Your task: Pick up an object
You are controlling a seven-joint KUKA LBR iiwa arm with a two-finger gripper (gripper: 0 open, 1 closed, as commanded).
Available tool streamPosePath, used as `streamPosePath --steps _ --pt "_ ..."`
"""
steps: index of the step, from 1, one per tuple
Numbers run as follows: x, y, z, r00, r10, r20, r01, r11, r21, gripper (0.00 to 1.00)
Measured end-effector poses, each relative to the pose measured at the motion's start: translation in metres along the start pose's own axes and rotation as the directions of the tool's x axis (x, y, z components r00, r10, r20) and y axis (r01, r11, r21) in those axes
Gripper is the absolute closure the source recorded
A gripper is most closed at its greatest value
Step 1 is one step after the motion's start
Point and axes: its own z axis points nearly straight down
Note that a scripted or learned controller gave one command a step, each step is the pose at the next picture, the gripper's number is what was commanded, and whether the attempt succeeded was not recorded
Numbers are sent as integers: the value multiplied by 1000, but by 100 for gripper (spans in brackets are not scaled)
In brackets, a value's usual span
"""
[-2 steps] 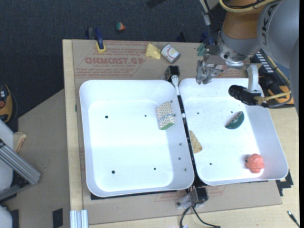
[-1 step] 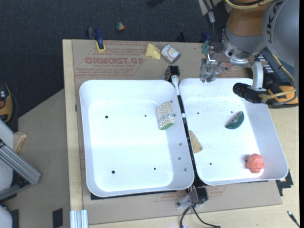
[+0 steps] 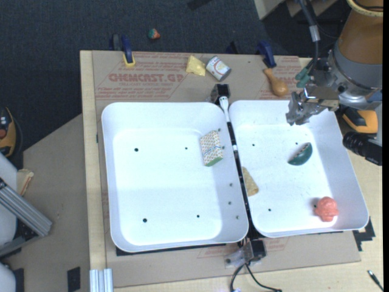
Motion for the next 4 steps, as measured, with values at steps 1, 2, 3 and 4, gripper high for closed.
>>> streamPosePath --steps 1,2,3,4 --pt "1 5 -6 1000 -1 2 1 1000 0 100" --pt "1 6 -16 1000 -2 3 2 1000 -3 100" --pt "1 6 -26 1000 -3 4 3 1000 -6 100" --pt "1 7 -37 1000 -3 5 3 1000 -9 100"
